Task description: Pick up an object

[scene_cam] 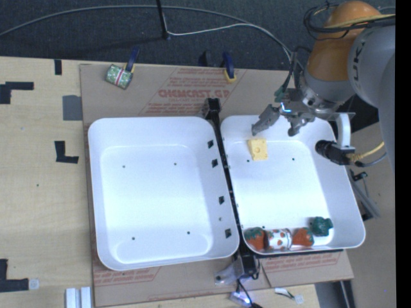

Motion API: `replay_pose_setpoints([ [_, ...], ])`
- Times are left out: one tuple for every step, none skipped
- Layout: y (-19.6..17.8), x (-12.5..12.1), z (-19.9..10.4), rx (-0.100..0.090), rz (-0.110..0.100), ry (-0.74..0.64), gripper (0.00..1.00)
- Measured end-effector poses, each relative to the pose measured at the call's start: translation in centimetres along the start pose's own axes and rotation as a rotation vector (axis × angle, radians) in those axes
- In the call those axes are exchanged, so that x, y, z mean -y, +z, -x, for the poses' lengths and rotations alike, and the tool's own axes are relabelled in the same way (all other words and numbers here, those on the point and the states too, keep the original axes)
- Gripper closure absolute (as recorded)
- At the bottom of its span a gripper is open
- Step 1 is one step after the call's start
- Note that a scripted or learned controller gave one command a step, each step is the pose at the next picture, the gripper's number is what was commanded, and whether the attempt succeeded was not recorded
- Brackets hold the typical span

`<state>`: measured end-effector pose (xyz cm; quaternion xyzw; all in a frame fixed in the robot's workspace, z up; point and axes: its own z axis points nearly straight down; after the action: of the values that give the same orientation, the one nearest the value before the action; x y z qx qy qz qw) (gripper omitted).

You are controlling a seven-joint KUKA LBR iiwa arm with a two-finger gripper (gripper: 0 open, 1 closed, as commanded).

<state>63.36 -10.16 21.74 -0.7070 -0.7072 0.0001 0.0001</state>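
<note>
I saw the yellow block (258,149) lying flat in the right bin (334,191), just below the gripper (278,126), whose fingers were spread wide with nothing between them. Farther below, along that bin's near wall, sat a row of small toys (287,235), with bare white floor between. Behind the gripper, the cardboard (186,92) read "CHEMCAST".

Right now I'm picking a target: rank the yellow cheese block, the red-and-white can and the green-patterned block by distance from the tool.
1. Yellow cheese block, right bin, just below the tool.
2. Red-and-white can, right bin's near edge.
3. Green-patterned block, on the cardboard, far left.
</note>
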Motion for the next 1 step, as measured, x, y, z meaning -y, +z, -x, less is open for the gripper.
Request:
replay_pose_setpoints([
  [6.09,0.78,0.00,0.000,-0.005,0.000,0.00],
])
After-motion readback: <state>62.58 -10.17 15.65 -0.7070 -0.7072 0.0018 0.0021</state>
